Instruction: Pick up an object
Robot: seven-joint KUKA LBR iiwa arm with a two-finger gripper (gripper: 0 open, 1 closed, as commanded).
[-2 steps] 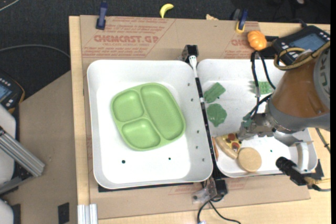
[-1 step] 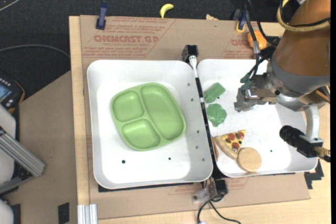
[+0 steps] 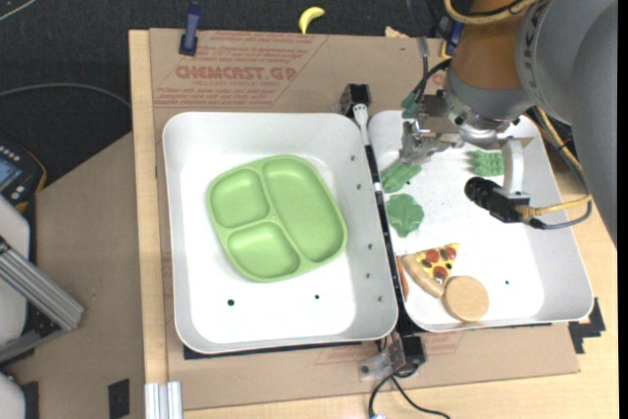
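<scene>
My gripper (image 3: 416,150) hangs low over the far left corner of the right bin (image 3: 549,299), under the orange wrist band. A long green piece (image 3: 396,177) lies directly below it, touching or nearly touching its tip. Just in front lies a green leafy lump (image 3: 403,213). Another green piece (image 3: 488,160) rests to the gripper's right, partly behind the arm. A pizza slice (image 3: 430,264) and a round tan biscuit (image 3: 466,298) sit near the bin's front edge.
The left bin (image 3: 196,299) holds a green divided plate (image 3: 276,217). A black ridge (image 3: 373,182) separates the two bins. A black cylindrical part (image 3: 490,196) with a yellow cable juts over the right bin. A small yellow banana (image 3: 311,17) lies beyond the bench.
</scene>
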